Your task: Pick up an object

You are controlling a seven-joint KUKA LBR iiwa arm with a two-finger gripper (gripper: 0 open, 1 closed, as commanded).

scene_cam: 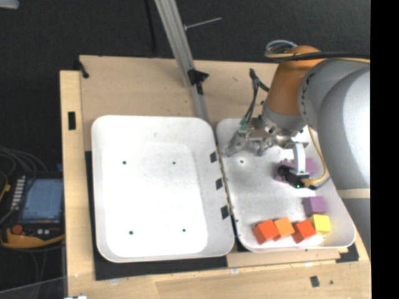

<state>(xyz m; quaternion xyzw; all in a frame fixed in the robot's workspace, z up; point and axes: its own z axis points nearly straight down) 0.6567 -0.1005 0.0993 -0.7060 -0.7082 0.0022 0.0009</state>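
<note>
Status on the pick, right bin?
Gripper low over the right bin, far end, finger state unclear. Orange blocks, red block, yellow block, purple block untouched near corner. Nothing blocking.

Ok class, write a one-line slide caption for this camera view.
Arm's hand over the right bin; coloured blocks sit along its near edge.

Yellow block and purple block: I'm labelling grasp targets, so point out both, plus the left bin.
yellow block (pixel 322 222): camera view, top face.
purple block (pixel 316 204): camera view, top face.
left bin (pixel 103 185): camera view, left rim.
</note>
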